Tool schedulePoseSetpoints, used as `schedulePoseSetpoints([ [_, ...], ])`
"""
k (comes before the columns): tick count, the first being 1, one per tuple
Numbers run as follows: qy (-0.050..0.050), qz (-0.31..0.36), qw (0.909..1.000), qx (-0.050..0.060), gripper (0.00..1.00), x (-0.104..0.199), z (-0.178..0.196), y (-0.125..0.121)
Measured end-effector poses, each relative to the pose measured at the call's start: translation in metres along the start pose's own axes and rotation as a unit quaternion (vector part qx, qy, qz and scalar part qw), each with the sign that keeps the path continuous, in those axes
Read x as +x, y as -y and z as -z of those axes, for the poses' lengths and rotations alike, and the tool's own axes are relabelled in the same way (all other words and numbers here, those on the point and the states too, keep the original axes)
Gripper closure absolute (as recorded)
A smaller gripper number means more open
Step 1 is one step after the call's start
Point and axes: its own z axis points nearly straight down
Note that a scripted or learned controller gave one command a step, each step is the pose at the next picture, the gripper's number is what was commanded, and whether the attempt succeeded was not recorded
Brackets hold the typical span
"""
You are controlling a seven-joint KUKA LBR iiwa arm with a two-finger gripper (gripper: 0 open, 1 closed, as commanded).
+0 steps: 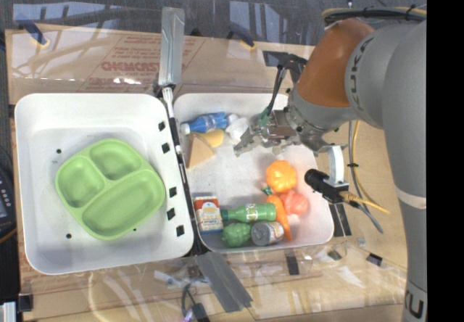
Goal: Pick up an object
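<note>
The grey arm with the orange band reaches in from the right, and its two-finger gripper hangs over the far part of the right-hand shallow white bin. Whether the gripper is wide or narrow cannot be told at this angle; nothing is visibly held in it.

Step in hand, as a judgement: approach and positioning over a target. No object is lifted yet.

Candidate objects in the right bin:
- A clear plastic bottle with a blue label, lying at the far left, near the gripper.
- A tan wedge-shaped block, just beside the bottle on its near side.
- An orange rounded plastic fruit, right of centre.
- A pink rounded plastic object, touching the orange one on its near side.
- A green plastic bottle lying across the near part.
- A small red-and-white carton, at the near left.

The left-hand white bin bears a green sectioned plastic plate.

Next move, as a judgement: lower onto one isolated object, most plausibly the bottle or the wedge, straddle it, then close and lift. The near cluster is crowded and offers less clearance.
</note>
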Motion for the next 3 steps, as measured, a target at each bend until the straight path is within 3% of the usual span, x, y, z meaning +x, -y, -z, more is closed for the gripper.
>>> schedulePoseSetpoints([
  [1,0.002,0.099,0.9951,-0.003,0.00,0.002,0.121,-0.030],
  [2,0.001,0.101,0.9949,0.000,1.00,0.002,0.127,-0.031],
  [3,0.001,0.260,0.9657,0.000,1.00,0.097,0.040,-0.028],
])
